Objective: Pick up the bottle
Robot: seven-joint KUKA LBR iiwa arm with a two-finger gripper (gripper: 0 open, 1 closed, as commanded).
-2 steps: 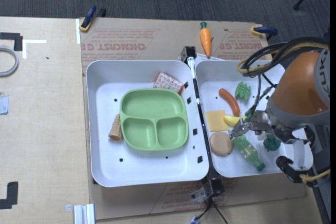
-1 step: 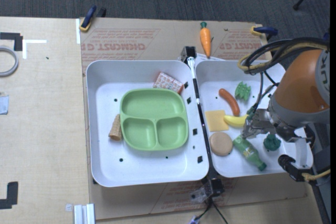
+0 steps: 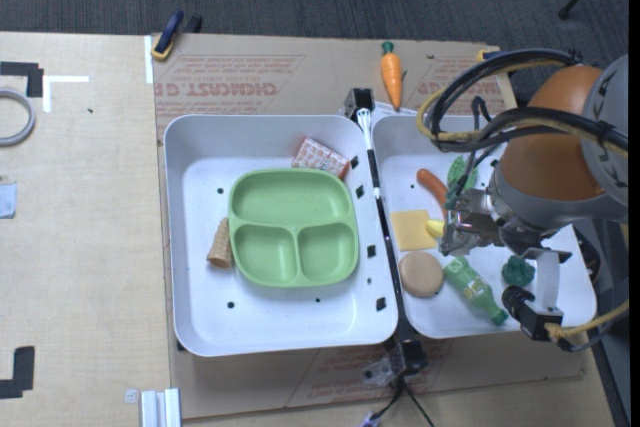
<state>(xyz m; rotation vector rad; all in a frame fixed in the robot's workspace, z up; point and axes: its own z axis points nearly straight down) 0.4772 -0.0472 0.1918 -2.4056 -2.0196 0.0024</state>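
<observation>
The bottle (image 3: 473, 289) looked like clear green plastic, faintly glossy. Both bins (image 3: 190, 245) were smooth white plastic with a soft sheen. The green tray (image 3: 294, 227) seemed matt plastic. Brown cardboard (image 3: 250, 80) lay matt over the pale wooden bench (image 3: 80, 245).

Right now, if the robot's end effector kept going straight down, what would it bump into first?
Probably the green plastic bottle lying in the right white bin. The end effector hangs just above its near end, though the height between them is hard to judge.

arm (image 3: 560, 185): grey body | orange band abv wrist | black cables looped | dark hand (image 3: 458, 233)
</observation>
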